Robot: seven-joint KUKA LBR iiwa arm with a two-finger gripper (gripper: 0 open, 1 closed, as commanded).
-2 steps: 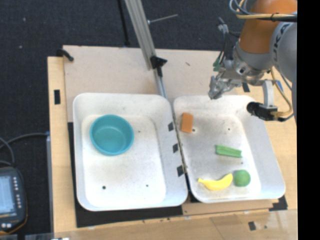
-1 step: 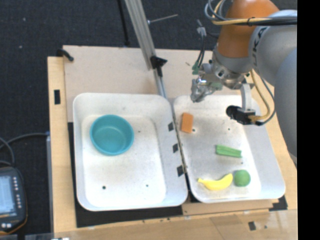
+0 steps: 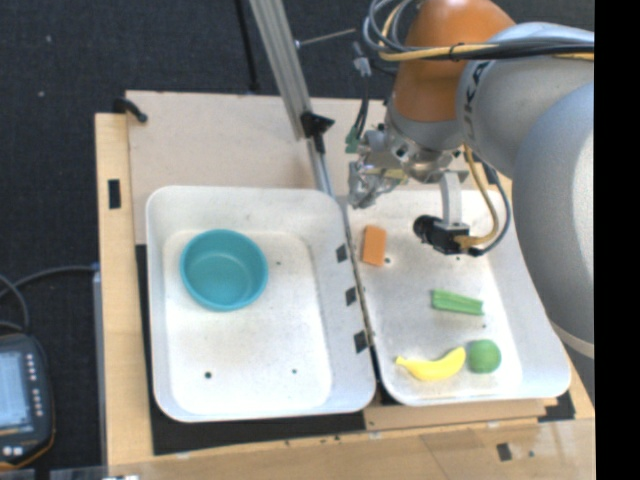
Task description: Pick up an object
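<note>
The tool [image 3: 368, 190] hangs at 12 o'clock above the orange block [image 3: 373, 245]; its grip state is unreadable, blurred against the right bin [image 3: 520, 298].

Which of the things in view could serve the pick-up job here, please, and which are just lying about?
For the job:
- gripper
- orange block
- green stick
- banana
- green ball
- teal bowl

Just lying about:
- handheld screen
- metal rail
</note>
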